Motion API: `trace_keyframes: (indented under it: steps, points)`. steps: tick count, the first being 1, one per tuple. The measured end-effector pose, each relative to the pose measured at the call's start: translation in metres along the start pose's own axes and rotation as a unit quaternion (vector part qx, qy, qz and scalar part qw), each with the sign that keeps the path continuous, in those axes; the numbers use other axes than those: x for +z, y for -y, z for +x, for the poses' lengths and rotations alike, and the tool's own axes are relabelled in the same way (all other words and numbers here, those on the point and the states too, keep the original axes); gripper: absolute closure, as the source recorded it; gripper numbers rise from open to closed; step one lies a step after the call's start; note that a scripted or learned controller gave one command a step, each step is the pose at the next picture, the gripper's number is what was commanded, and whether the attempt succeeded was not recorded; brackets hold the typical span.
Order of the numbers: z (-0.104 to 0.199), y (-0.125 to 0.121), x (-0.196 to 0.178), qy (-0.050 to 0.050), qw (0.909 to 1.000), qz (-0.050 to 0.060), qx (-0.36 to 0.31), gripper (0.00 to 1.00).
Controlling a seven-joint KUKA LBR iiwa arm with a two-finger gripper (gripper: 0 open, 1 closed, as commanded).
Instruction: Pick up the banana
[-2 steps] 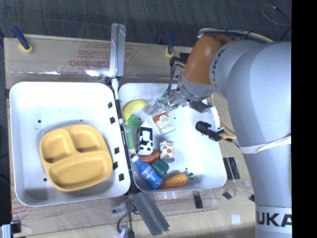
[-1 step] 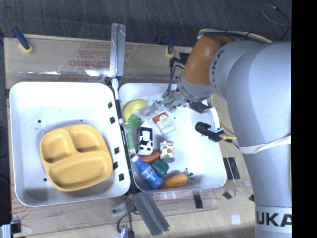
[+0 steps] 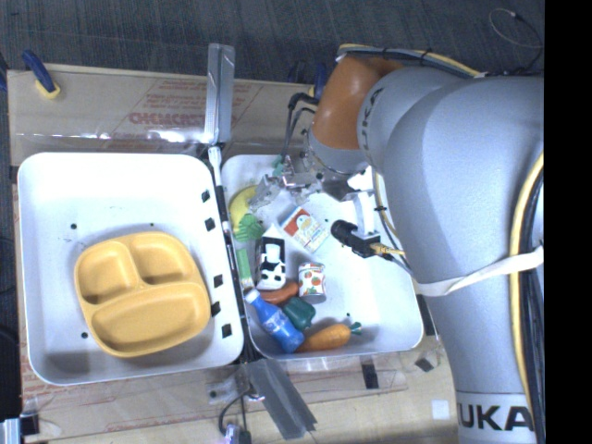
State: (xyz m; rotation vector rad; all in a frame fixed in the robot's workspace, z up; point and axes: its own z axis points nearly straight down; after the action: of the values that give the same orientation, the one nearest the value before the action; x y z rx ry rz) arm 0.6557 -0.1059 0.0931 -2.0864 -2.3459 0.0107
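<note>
— Where was the curved yellow banana [image 3: 240, 204] when you looked?

— It lay in the right shallow white bin [image 3: 393, 326], at its left wall, just above a green item [image 3: 246, 228] and close below the fingers [image 3: 280, 181] of the grey arm.

— Were the fingers clenched?

— You could not tell; the wrist covered them.

— How would it handle?

— I judged it light, smooth and a little slippery. You should have taken it across the middle of the curve.

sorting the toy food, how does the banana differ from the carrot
The banana is yellow, the carrot orange. The banana lies at the right bin's far left, close beside the gripper; the carrot lies along its near edge. Both lie in the same bin.
</note>
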Motion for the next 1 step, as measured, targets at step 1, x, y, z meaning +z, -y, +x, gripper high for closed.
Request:
trace_keyframes:
  steps: [1]
  points:
    - [0.0017, -0.0012, -0.0107, -0.001, 1.0000, -0.001, -0.003, 1.00]
